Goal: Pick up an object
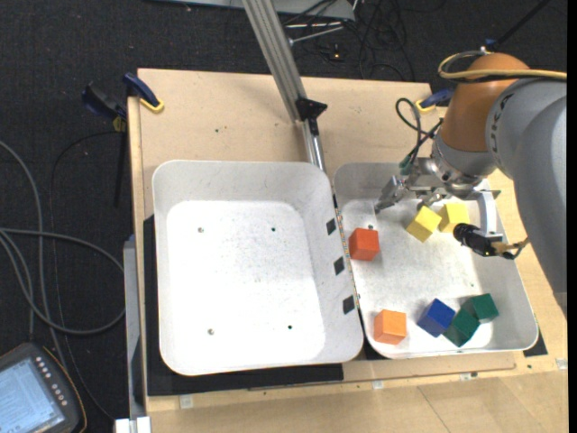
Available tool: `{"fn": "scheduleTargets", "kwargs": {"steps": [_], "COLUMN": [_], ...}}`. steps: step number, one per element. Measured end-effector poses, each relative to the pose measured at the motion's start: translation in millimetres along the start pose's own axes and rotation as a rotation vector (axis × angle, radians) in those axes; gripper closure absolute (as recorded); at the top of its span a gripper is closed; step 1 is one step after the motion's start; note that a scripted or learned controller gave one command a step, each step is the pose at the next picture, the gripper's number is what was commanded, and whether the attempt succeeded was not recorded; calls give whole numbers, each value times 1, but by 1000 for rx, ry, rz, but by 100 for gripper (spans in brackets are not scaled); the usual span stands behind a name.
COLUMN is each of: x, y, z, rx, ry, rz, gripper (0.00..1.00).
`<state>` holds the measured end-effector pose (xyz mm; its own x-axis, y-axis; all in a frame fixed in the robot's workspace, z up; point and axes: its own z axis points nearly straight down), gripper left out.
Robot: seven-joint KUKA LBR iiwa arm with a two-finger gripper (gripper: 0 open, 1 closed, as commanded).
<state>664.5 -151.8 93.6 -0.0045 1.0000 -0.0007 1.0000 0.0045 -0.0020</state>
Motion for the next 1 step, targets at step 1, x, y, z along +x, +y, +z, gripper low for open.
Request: {"fn": "scheduleTargets", "kwargs": {"steps": [1], "x": [0], "y": [1], "z": [-13], "rx": [-5], "ry": [-1], "rz": [0], "gripper": [100]}}
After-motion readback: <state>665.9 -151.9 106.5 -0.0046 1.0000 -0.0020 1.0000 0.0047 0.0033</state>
